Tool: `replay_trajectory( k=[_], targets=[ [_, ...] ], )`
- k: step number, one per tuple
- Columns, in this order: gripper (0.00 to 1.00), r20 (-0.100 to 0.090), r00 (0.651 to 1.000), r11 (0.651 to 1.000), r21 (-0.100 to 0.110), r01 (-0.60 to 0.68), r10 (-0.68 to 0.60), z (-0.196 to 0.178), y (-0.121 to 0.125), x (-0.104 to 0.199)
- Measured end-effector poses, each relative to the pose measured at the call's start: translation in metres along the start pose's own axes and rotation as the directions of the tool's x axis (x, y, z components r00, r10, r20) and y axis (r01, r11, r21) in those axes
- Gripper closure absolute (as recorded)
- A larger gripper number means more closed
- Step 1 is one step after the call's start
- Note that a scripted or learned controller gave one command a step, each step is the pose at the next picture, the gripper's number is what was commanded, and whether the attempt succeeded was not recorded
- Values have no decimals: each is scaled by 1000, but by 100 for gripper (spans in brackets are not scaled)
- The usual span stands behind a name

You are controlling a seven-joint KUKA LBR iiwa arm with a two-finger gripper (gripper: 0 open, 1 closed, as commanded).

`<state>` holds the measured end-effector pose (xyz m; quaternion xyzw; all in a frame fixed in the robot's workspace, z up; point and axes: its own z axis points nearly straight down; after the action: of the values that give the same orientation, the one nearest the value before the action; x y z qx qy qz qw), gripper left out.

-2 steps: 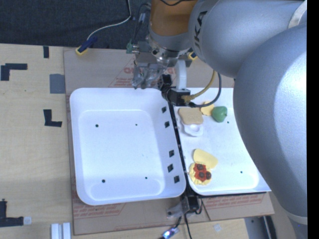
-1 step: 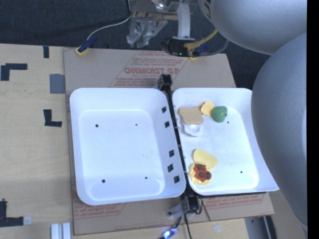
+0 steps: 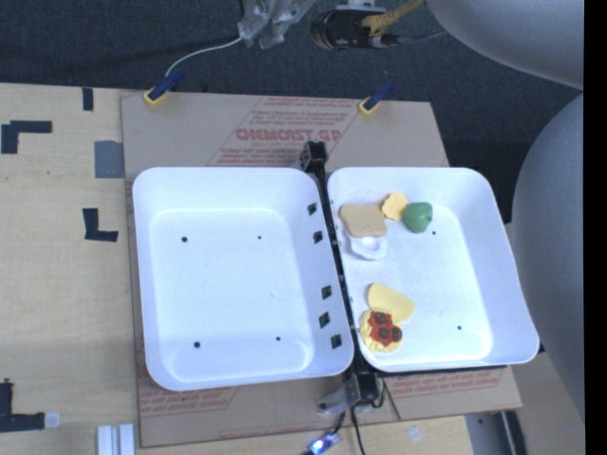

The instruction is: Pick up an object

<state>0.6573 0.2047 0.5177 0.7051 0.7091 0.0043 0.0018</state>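
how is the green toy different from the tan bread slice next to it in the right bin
The green toy is small, round and bright green; the bread slice is larger, flat and tan. The green toy sits out toward the bin's middle, while the bread slice lies by the divider, overlapping a white piece. Both rest in the right bin, near its far end.

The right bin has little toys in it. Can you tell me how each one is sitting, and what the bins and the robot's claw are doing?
Tan toast slice: lying flat, overlapping the white piece.
White piece: flat, partly under the toast.
Small yellow piece: touching the green ball.
Green ball: resting loose.
Yellow heart: flat.
Red-topped piece: flat, touching the heart.
Right bin: holding all the toys.
Gripper: raised beyond the bins, nothing visibly held.
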Motion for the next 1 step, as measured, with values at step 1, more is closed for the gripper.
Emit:
replay_trajectory(
  k=[1],
  targets=[
    [100, 8, 1000, 1000, 24, -2, 2, 170, 8, 29]
  ],
)
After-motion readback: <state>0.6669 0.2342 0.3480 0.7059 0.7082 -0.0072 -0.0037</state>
